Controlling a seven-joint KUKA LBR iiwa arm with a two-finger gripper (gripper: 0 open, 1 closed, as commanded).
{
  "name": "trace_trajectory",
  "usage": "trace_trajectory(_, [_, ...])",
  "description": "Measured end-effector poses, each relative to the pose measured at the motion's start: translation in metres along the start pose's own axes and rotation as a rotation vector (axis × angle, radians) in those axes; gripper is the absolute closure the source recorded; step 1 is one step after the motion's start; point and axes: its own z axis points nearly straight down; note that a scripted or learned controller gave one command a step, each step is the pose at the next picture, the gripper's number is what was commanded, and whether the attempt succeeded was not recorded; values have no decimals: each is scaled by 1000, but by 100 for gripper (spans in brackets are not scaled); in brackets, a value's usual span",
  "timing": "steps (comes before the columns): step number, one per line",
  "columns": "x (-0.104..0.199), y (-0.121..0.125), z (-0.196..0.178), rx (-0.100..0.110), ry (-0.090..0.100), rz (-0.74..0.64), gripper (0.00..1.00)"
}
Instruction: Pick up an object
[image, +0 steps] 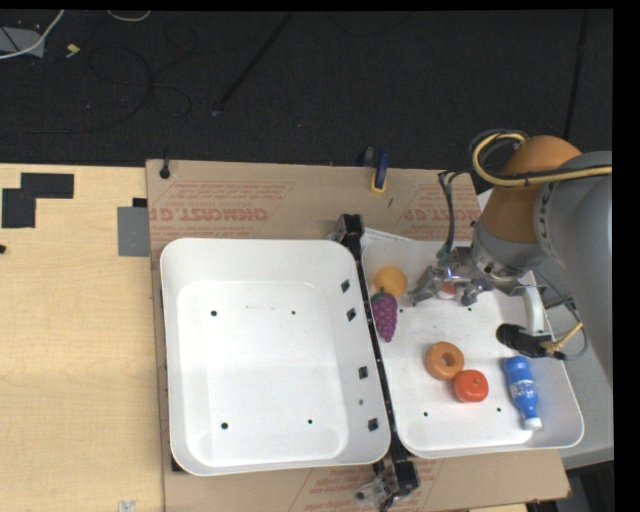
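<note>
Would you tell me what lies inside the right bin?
Right bin holds purple grapes, a yellow fruit, a donut, a red ball and a blue bottle. The arm covers its far corner.

Grey arm (560, 215), tool (440, 283) low

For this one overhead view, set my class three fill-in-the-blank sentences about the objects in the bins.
1. The purple grapes lie against the ____ edge of the right bin.
2. The red tomato touches the orange ____.
3. The blue ____ lies nearest the bin's right edge.
Missing words: left; doughnut; bottle.
</note>
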Motion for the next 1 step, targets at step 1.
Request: trace_trajectory(1, [13, -72, 1, 6, 1, 4, 0])
